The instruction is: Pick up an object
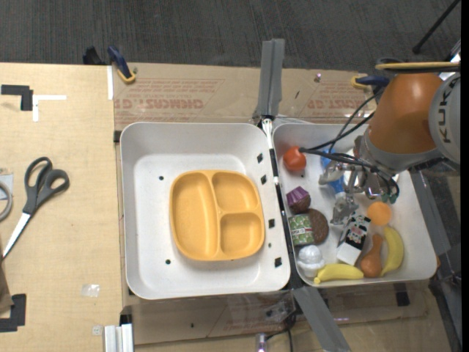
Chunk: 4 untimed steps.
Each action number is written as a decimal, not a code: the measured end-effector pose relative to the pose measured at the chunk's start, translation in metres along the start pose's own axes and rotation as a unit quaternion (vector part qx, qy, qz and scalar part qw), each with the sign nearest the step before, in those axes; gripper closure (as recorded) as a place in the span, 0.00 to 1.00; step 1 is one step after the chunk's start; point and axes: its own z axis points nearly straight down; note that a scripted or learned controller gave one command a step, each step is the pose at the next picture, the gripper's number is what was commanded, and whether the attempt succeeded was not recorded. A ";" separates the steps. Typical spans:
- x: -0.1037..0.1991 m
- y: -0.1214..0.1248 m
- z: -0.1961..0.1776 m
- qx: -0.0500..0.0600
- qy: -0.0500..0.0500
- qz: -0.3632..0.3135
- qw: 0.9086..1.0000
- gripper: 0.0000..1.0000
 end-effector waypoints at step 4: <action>-0.071 -0.058 -0.001 -0.001 -0.001 -0.054 0.999 0.00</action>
